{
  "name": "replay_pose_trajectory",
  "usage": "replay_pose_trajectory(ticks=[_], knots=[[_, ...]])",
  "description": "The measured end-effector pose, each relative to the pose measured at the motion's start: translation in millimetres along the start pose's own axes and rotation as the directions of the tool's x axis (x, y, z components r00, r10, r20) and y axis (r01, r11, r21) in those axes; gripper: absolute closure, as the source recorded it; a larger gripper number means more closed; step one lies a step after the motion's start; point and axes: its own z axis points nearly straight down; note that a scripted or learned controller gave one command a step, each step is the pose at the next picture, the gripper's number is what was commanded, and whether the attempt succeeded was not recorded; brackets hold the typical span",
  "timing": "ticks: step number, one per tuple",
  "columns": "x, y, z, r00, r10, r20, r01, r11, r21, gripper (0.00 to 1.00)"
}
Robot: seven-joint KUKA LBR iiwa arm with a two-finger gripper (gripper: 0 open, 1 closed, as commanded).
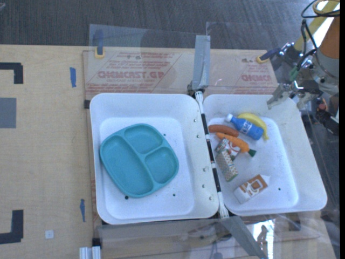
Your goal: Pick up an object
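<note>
Gripper [280, 93] state cannot be determined; target the isolated carton [252, 188], clear of the bottle [246, 127] cluster

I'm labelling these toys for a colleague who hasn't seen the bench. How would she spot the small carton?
Look in the right bin, the one with the pile of toy food. The carton lies alone toward the near edge, apart from the cluster. It is the only boxy item, brown and white, with a slanted top.

Banana [255, 121], bottle [246, 127], carrot [237, 143], carton [252, 188] lie in right bin [302, 161].
</note>
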Motion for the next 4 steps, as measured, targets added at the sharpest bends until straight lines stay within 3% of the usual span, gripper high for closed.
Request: replay_pose_trajectory(ticks=[1, 2, 3, 4], knots=[[12.8, 9.0, 94.6, 0.989, -0.149, 0.0, 0.149, 0.989, 0.0, 0.0], [-1.9, 24.8, 141.3, 0.959, -0.285, 0.004, 0.285, 0.959, -0.004, 0.0], [-1.5, 24.8, 131.1, 0.958, -0.287, 0.004, 0.287, 0.958, -0.002, 1.0], [64.2, -7.4, 48.5, 0.919, -0.393, 0.0, 0.393, 0.919, 0.0, 1.0]])
